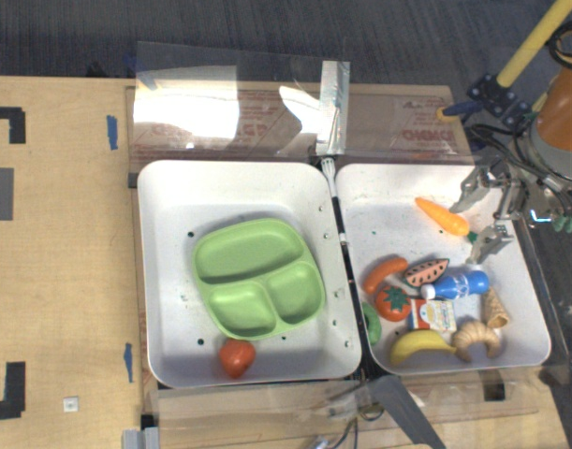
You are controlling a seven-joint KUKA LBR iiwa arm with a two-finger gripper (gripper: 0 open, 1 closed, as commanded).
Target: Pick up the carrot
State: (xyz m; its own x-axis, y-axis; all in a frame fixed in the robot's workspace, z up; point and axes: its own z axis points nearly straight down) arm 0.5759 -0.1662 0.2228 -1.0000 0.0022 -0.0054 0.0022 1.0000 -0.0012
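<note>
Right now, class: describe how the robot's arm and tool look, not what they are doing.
At the view's right edge, the tool is a cluster of thin silvery metal fingers and linkages. Above it sits the arm's orange band, with dark cables looping beside it.

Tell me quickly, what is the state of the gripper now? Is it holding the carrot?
Gripper: open, holding nothing. It sits at the carrot's right end, in the right bin; the carrot lies on the bin floor.

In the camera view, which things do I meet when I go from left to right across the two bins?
Green divided plate → red tomato in the left bin, then sausage → carrot → gripper.
</note>
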